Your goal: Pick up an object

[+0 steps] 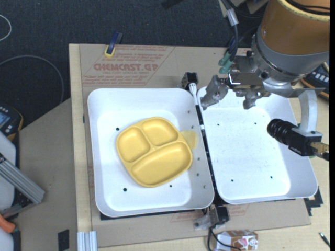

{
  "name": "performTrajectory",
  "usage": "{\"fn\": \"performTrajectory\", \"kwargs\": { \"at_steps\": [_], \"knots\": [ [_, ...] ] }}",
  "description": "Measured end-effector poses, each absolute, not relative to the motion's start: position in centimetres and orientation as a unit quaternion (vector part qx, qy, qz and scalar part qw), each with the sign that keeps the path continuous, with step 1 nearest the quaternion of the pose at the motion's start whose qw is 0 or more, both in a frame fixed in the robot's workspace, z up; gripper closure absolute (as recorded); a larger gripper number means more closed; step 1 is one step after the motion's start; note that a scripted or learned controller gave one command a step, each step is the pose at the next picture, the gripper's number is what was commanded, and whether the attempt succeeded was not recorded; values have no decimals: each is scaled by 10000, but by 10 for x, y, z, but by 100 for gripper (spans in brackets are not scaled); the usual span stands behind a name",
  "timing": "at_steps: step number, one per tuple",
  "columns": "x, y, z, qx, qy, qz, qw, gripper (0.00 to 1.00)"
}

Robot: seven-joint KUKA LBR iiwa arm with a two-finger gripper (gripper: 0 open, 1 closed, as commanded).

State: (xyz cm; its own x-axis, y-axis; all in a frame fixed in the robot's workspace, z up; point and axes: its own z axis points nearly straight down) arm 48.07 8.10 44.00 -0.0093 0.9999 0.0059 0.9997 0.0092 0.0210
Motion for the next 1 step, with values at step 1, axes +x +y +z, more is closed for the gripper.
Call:
{"fn": "performTrajectory", "kwargs": {
  "at_steps": [1],
  "knots": [
    [480, 78, 441, 7061, 7081, 11, 15, 100]
  ]
}}
